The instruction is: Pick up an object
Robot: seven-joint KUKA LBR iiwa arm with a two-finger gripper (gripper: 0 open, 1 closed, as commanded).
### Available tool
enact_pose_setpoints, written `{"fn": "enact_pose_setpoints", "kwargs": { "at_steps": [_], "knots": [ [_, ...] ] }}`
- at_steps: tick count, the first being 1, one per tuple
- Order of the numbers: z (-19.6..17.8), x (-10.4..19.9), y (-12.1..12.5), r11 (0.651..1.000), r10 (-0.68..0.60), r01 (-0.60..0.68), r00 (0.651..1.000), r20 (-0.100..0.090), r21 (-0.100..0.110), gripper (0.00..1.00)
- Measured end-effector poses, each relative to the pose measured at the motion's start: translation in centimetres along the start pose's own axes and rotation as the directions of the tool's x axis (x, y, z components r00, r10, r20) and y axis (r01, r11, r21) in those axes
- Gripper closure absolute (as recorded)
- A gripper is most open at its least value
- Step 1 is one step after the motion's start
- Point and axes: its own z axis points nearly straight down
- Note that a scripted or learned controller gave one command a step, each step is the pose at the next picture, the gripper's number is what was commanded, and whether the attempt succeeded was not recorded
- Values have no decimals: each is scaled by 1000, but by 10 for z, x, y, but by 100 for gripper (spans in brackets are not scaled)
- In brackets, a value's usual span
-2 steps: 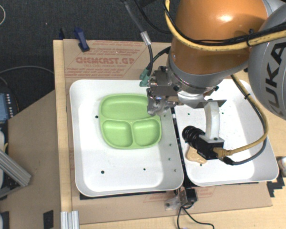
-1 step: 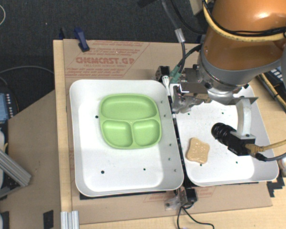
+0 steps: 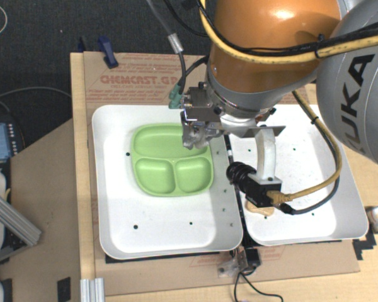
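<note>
Green and three-sectioned, a plastic tray (image 3: 172, 160) lies in the left bin (image 3: 113, 187), near its right wall. Directly over the tray's upper right edge hangs the end effector (image 3: 194, 134); whether it is grasping anything I cannot tell. Beside it sits the right bin (image 3: 315, 212).

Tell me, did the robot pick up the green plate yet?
Not yet. The green plate lies flat in the left bin, so nothing has been lifted. The arm has reached in from the right, and its gripper is low over the plate's right edge. Whether the fingers have closed on the rim can't be made out. Gripping and lifting are left to do.
</note>
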Motion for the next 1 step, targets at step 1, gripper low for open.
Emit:
{"fn": "enact_pose_setpoints", "kwargs": {
  "at_steps": [1],
  "knots": [
    [19,-53,0,1000,13,-13,1000,4,8,100]
  ]
}}
